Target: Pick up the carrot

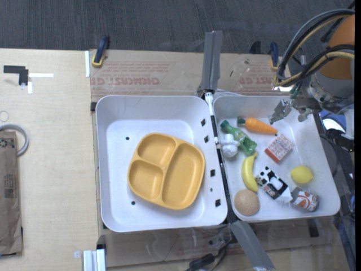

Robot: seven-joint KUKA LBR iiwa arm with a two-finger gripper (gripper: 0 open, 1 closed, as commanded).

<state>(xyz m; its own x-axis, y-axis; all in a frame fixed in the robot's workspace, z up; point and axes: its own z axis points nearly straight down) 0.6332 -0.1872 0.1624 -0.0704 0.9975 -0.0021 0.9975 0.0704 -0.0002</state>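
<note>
The orange carrot (258, 125) lies in the right bin (324, 151), near its back wall, with its green end pointing left. My gripper (291, 112) hangs just right of the carrot's tip and slightly farther back, over the bin's back right part. Its fingers stand open with nothing between them. It is not touching the carrot.
Around the carrot lie a green toy (240, 137), a white piece (229, 147), a banana (249, 173), a red-and-white box (279, 148), a lemon (302, 174), a black-and-white toy (271, 183), a can (304, 199) and a tan ball (246, 202). A yellow divided plate (166, 170) sits in the left bin (113, 151).
</note>
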